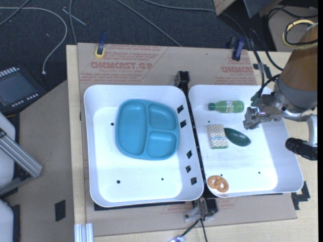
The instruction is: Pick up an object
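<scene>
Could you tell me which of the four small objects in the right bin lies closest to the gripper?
The dark green oval object, just below-left of the gripper. The green bottle, patterned packet and pretzel lie farther off.

The arm [303, 69] runs off the right edge — the tool's [252, 119] finger gap unreadable.

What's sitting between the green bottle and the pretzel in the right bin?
In the camera view, a patterned packet lies between the green bottle and the pretzel, with a dark green oval object beside it.

Grey arm [298, 92], orange band, black cables, metallic hand [252, 119]
</scene>
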Motion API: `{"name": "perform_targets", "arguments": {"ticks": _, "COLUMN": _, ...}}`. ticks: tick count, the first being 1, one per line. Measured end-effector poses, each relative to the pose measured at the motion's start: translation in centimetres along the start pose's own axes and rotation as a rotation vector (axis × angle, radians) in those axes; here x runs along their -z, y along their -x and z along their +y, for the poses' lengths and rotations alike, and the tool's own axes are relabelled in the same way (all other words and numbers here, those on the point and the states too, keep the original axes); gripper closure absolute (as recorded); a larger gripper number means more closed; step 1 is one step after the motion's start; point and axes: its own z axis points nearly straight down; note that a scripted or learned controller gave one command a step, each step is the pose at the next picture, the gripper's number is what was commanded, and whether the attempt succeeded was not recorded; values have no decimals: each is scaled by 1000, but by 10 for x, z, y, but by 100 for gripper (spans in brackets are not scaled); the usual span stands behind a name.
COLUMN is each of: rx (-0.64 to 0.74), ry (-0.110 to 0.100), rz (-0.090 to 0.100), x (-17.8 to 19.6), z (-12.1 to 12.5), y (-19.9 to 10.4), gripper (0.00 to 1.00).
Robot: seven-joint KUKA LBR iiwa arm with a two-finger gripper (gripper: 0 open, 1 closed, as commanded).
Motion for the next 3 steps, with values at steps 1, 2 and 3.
{"name": "perform_targets", "arguments": {"ticks": 1, "rx": 0, "ry": -4, "rz": 1, "x": 3, "z": 0, "y": -50, "gripper": 100}}
{"name": "perform_targets", "arguments": {"ticks": 2, "rx": -1, "ry": -2, "rz": 0, "x": -6, "z": 18, "y": -104, "gripper": 100}}
{"name": "perform_targets", "arguments": {"ticks": 3, "rx": 1, "ry": -2, "rz": 1, "x": 1, "z": 18, "y": -161, "gripper": 100}}
